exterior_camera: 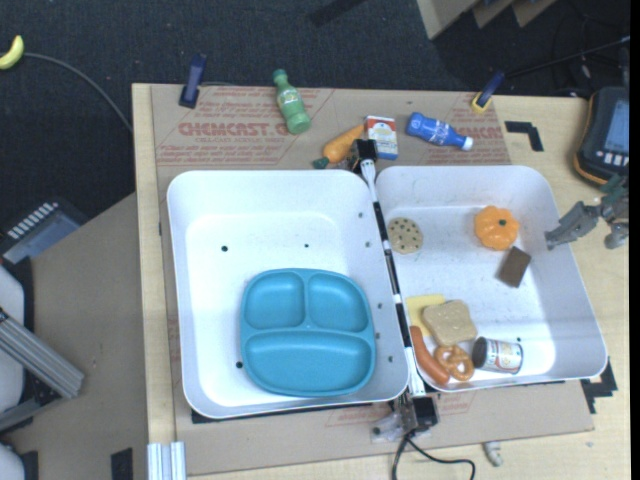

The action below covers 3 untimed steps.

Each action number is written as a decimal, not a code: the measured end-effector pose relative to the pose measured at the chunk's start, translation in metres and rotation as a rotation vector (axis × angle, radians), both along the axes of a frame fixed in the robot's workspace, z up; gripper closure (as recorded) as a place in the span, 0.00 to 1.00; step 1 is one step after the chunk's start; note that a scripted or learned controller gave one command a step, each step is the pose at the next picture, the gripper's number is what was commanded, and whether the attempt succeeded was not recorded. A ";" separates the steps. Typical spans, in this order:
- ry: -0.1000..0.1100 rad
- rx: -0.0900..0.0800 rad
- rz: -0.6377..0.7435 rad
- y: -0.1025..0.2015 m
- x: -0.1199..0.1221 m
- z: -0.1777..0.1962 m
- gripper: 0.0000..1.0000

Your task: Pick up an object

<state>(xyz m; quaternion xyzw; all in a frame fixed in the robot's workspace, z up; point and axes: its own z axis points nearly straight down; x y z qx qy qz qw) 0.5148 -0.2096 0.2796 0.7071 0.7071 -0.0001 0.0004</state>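
Tool (pixel 566 227) at right bin (pixel 560 268) rim, fingers' state unclear, nothing held. Orange pumpkin (pixel 496 227) and brown block (pixel 515 266) close by; bin's near corner crowded; blue tray (pixel 306 330) fills left bin (pixel 200 268).

The gripper (pixel 572 224) is cut off by the right edge, its arm unseen; the hot dog (pixel 432 360) is partly covered by the pretzel (pixel 455 361); the can (pixel 498 355) label is too small to be read.

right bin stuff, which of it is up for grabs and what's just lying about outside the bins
For the job: hand, orange pumpkin, brown block, cookie, bread slice, can.

Lying about: green bottle, blue bottle, blue divided plate.
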 end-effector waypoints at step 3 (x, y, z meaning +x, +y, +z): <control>-0.004 -0.003 0.003 0.007 0.129 -0.184 1.00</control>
